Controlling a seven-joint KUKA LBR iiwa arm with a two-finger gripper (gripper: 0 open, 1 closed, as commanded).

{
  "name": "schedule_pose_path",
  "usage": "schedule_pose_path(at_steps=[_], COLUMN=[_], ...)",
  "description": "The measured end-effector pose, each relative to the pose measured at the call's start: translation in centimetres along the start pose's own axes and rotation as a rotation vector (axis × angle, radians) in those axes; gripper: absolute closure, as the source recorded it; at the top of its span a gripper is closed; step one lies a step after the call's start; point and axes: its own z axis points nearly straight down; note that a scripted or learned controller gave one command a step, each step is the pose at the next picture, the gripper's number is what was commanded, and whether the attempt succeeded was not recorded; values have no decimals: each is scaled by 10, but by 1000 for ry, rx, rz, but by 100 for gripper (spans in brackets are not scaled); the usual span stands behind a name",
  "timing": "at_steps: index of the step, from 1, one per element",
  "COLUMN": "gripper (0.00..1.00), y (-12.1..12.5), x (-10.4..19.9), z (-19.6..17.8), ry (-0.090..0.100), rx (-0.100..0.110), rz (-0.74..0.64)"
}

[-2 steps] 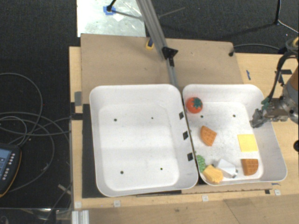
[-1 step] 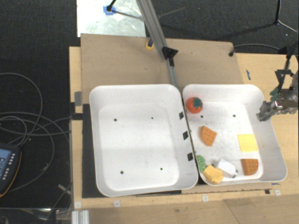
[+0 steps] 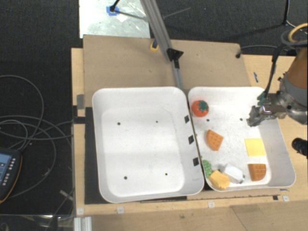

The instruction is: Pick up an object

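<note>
- Even, bright overhead light; both white bins [image 3: 144,97] near overexposed, little surface detail.
- Soft, faint shadow under the gripper [image 3: 254,118] on the bin floor.
- Glare on the shiny sheet [image 3: 120,13] far up-left of the gripper.
- Slight overall softness; dark floor stays underexposed.

We see the grey two-finger gripper [image 3: 253,118] above the right shallow white bin [image 3: 231,96]. Below it lies a flat yellow square block [image 3: 254,147], near an orange waffle-textured piece [image 3: 214,140].
</note>
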Motion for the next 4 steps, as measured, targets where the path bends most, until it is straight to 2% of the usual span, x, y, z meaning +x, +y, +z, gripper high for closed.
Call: schedule_pose_path(at_steps=[1,2,4], gripper=[100,100,100], y=[9,19,41], x=[49,99,209], z=[17,13,46], ry=[1,1,1], rx=[1,-1,1], rz=[-1,-2,-1])
